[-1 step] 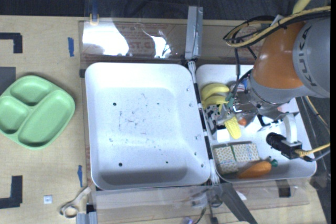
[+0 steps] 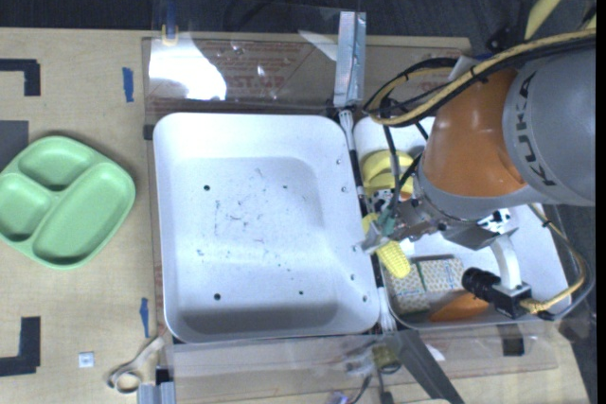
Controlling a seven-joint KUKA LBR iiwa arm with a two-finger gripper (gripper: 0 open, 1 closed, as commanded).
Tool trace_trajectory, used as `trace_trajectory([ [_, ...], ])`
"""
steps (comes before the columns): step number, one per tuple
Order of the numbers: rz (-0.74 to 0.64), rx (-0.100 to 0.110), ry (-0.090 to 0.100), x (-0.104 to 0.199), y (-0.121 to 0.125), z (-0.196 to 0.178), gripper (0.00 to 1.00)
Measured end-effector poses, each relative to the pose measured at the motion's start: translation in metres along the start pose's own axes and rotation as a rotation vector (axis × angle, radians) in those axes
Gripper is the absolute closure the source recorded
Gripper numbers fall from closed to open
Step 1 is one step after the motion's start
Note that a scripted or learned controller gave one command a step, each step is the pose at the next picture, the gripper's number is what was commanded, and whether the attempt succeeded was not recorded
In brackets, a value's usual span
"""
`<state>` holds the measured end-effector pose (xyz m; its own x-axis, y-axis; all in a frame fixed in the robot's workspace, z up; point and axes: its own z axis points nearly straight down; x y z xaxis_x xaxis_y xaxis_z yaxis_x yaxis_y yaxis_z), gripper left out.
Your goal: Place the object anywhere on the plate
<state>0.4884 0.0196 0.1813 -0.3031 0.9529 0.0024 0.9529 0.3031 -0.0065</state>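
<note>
A pale wooden bench (image 2: 85,52) carries two shallow white bins side by side, with dark floor and stand legs beyond its far edge. The left bin (image 2: 256,213) shows bare scuffed white; the right bin (image 2: 549,251) lies mostly under the grey arm (image 2: 559,128) and its orange band (image 2: 469,147). Well apart from both, at the bench's left end, sits the green divided plate (image 2: 64,201) with three compartments.

The pincer (image 2: 386,237) hangs low over the right bin's left side, just beside the wall shared with the left bin. Whether it is apart or together I cannot tell, since the wrist and cables crowd it. A small yellow ridged object (image 2: 393,259) lies right beneath it, tilted, touching or nearly touching it; no grip on it can be confirmed. Near it sit a speckled pad (image 2: 431,281), an orange piece (image 2: 459,306) and a yellow roll (image 2: 381,167).

The step in hand looks like the pick, not the carry. Next, a firm hold on the yellow object is needed, then a lift clear of the bin wall, a long traverse left across the left bin, and a release over the plate.
</note>
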Motion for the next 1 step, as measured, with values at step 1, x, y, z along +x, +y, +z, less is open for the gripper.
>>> trace_trajectory([
  [1, -0.252, -0.002, -0.001, -0.0056, -0.0099, -0.0002, 1.0],
])
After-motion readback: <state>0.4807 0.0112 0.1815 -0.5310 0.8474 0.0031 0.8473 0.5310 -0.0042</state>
